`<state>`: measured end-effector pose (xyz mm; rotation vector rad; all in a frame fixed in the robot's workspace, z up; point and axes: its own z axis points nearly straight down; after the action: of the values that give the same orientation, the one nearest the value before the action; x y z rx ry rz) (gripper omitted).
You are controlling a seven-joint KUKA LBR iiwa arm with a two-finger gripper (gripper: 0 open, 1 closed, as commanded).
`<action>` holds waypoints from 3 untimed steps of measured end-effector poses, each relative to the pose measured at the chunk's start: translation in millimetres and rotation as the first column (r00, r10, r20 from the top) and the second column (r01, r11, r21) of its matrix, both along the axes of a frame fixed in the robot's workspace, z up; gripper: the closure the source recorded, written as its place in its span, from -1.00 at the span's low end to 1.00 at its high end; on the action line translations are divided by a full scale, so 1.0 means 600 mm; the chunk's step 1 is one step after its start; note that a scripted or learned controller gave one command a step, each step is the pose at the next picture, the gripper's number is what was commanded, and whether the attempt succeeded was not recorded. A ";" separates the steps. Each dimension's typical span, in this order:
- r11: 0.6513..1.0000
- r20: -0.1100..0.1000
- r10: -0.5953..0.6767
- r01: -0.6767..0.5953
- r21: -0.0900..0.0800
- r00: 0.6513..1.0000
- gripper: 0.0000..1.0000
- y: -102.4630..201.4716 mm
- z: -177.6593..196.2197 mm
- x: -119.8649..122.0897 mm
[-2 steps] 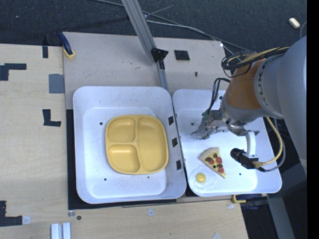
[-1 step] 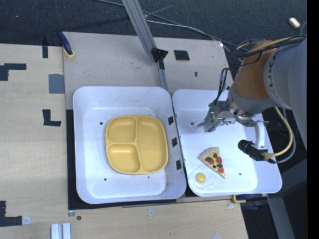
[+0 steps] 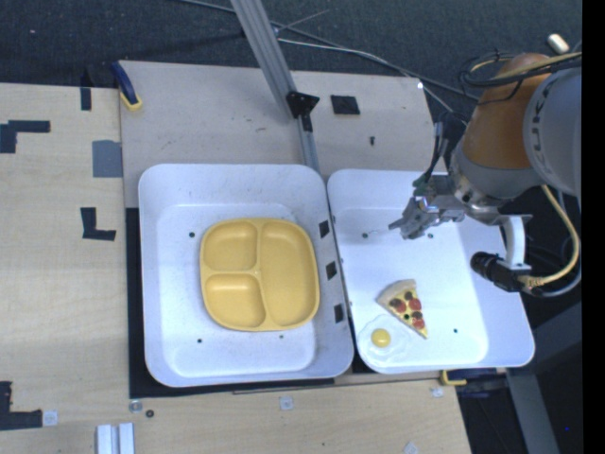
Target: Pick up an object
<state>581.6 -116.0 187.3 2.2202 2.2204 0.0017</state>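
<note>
Across the wooden bench (image 3: pixel 57 282) two shallow white bins sit side by side, their inner rims almost touching. Biggest of all is the left bin (image 3: pixel 161 253), and it holds one thing: a yellow divided plate (image 3: pixel 259 274) with three compartments, lying flat near the middle and turned a little askew. Nothing rests in the plate's compartments. Bare white floor runs all round the plate, widest along the near side and the left side.

Beside it, the right bin (image 3: pixel 492 339) is somewhat smaller. Over its far right corner hangs the grey arm (image 3: pixel 553 130) with its orange band, coming in from the right, cables looping beside it. Its gripper (image 3: pixel 414 223) is low over the far half of this bin, pointing toward the left; it is small and dark from where I stand, and I cannot tell whether it is apart or together. Nothing is visibly caught in it.

Toward the near side of the right bin lies a toy pizza slice (image 3: pixel 405 305), pale crust uppermost and red toppings showing, its tip pointing to the near right. Just beside it, closer to the near left corner, sits a small yellow round piece (image 3: pixel 380 338), close to the bin's rim. Both lie well apart from the gripper, with open white floor between them and it. The right part of this bin's floor is bare as well.
</note>
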 end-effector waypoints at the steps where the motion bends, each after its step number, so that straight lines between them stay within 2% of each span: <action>1: 1.000 0.004 0.002 -0.002 -0.001 1.000 1.00 0.006 0.105 0.007; 3: 1.000 -0.004 0.006 -0.006 0.001 1.000 1.00 0.193 0.069 0.059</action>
<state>617.2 -0.2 228.8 2.2161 2.2291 -0.0021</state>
